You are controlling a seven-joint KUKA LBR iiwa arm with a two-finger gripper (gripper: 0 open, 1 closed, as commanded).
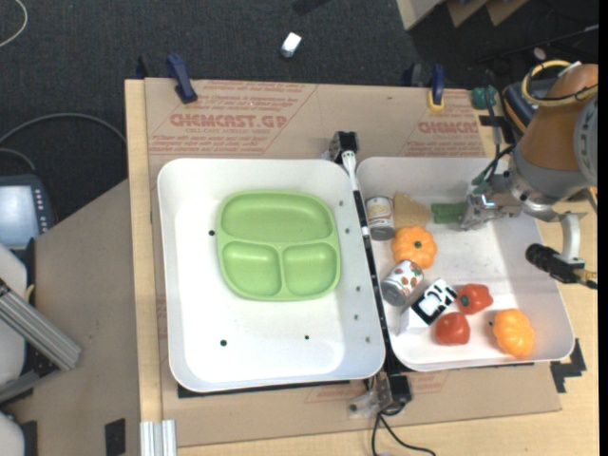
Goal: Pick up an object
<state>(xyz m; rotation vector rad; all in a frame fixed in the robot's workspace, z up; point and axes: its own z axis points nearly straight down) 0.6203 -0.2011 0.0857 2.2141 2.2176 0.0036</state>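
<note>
Gripper (478,207) low over the right bin's (551,297) far end; nothing showed between it and any object.

It hovered beside a green piece (446,212), far-right of the orange pumpkin (415,246). Near-right of that pumpkin lay red pepper (474,297), tomato (452,329) and another pumpkin (513,332).

green divided plate (279,245) — left bin (180,283), blue clamps (180,77)
</note>
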